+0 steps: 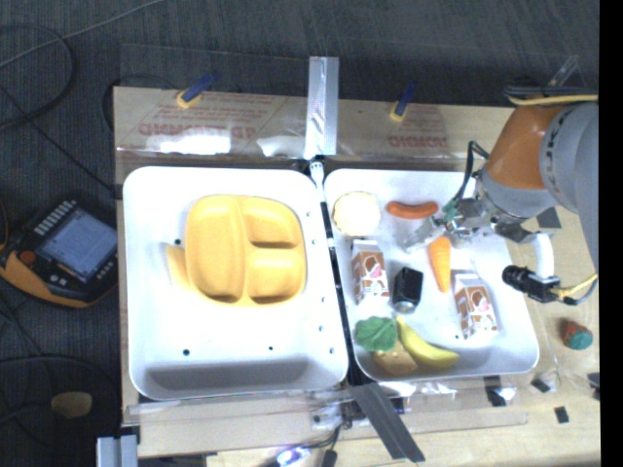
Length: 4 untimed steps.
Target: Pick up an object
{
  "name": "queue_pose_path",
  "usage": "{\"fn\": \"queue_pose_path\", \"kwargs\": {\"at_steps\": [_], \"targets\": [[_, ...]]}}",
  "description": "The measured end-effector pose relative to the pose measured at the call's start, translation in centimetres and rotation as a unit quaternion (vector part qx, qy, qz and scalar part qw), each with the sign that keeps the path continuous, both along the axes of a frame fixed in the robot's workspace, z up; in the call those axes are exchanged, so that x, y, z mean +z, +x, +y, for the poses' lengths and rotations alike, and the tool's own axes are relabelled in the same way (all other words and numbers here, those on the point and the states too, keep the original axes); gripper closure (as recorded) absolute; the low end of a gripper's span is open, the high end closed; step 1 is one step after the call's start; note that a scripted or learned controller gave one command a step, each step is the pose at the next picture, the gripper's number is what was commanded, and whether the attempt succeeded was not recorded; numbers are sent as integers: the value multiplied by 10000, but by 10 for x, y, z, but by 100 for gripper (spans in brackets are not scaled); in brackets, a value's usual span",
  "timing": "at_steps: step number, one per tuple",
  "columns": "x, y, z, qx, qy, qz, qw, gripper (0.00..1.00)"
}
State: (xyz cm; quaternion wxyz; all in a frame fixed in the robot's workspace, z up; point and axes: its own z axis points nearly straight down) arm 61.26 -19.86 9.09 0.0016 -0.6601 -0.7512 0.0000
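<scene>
Grey arm w/ orange band (521, 149) comes in from view's right over the right shallow white plastic bin (521, 353). Metal two-finger gripper (456, 220) sits low at the bin's upper middle, betw. the orange-red sausage-shaped toy (413, 208) on its left and the top end of the orange toy carrot (440, 261) just below it. Gripper tip is just beside both, poss. touching the carrot's top; can't tell for sure. Nothing visibly betw. the gripper's tips, and how far apart they stand can't be told from this angle: too small and cluttered w/ wrist hardware. Other stuff in right bin: round cream-coloured bun-like disc (356, 212) at upper left corner; small brown-and-white milk carton (369, 270) below it; black boxy item (407, 288) just right of that carton, leaning; second brown-and-white carton (474, 306) at right, below the carrot's tip; green leafy toy veg (376, 333) at lower left, touching a yellow toy banana (425, 346) that runs toward lower right, w/ a tan rounded piece (391, 361) under them. Left shallow white plastic bin (156, 358) holds a yellow moulded tray w/ compartments (245, 247), upside-looking, roughly centre-top. Black-tipped white handle-like part (533, 270) hangs off the wrist over the right bin's right edge.
</scene>
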Motion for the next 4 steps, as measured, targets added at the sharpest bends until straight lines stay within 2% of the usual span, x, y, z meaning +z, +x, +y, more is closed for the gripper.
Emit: {"fn": "queue_pose_path", "kwargs": {"at_steps": [1,2,3,4], "targets": [[6,0,1,0,14,4,10000,100],[-2,22,31,350,-45,-50,9994,100],[32,36,3,245,-12,7,9997,100],[97,56,42,-649,-21,11,9979,100]]}}
